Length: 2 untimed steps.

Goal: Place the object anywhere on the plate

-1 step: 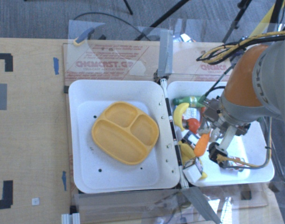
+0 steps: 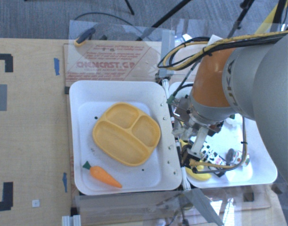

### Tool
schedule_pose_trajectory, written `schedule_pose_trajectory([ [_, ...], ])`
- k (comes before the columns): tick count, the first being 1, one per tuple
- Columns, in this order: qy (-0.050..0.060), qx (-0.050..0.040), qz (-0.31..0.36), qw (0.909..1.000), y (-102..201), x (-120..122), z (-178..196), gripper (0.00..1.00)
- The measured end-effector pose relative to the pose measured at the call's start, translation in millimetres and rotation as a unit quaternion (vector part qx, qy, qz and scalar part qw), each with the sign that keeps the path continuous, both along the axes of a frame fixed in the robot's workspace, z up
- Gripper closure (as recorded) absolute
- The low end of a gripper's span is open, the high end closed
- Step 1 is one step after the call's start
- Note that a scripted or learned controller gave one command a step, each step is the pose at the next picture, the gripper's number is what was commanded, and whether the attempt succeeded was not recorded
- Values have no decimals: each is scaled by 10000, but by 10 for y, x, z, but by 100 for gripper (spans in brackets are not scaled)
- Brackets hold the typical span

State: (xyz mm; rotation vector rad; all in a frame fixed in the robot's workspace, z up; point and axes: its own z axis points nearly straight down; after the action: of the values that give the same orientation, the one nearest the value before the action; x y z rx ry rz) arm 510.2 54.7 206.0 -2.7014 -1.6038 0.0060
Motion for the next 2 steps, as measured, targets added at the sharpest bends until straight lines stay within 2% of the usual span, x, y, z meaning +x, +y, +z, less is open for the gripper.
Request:
schedule_pose_trajectory([
  [1, -4, 3, 1791, 9838, 896, 276, 62, 100],
  [2, 25, 8, 2168, 9762, 1650, 59, -444, 100],
])
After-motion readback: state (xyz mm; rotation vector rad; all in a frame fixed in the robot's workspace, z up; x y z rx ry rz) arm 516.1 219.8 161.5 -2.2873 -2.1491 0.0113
